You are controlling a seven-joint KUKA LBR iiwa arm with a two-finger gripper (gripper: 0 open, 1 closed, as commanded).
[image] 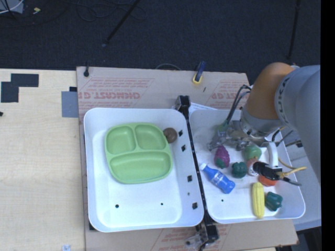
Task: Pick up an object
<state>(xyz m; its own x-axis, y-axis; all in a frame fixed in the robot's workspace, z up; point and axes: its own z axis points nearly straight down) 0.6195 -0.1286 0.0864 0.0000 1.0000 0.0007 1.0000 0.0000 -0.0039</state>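
- Gripper [229, 138] low in the right bin [296, 210], just above the purple toy [222, 156]; how far apart its fingers stand I cannot tell, and nothing shows between them.
- Pick judged not yet made: grasp and lift remain.
- Purple toy lies near the bin's middle, long axis roughly up-down in view, narrower end toward the gripper.

A dark carpeted floor [157, 25] fills the upper part of the view, crossed by thin cables [21, 7] and a black rod [125, 14] lying at a slant. Below it stands a pale wooden bench [36, 166], covered in part by a brown cardboard sheet [136, 90] printed with red lettering. A blue and yellow clamp [198, 72] grips the sheet's far edge, and 2 dark patches [18, 85] mark the bench top at the left.
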